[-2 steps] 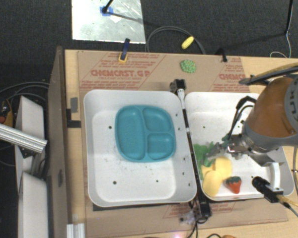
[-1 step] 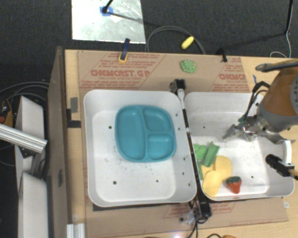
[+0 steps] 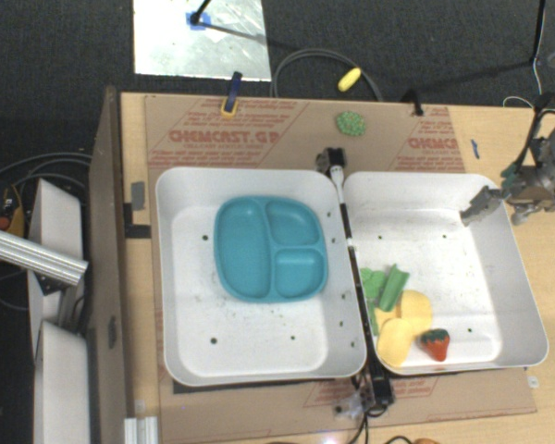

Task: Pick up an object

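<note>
The bench [image 3: 287, 123] is topped with a brown sheet printed in red lettering. Two shallow white bins with rounded corners sit on it side by side, their rims meeting along a dark seam. The left bin [image 3: 190, 340] holds a smooth teal plate [image 3: 270, 249], a rounded square divided into three compartments. The right bin [image 3: 499, 276] is speckled with small dark flecks and carries its contents in the near left corner: a cluster of green strips [image 3: 385, 285] lying against the seam, two overlapping pale yellow pieces [image 3: 402, 326] just below them, and a small red strawberry-like toy [image 3: 436, 343] with a green top touching the yellow pieces. A knobbly green ball [image 3: 351, 123] rests on the brown sheet beyond the bins. The arm is cut off by the right edge; its claw [image 3: 476, 206] hovers over the far right corner of the right bin, well apart from the objects, with nothing visibly in it. How wide it stands cannot be made out.
</note>
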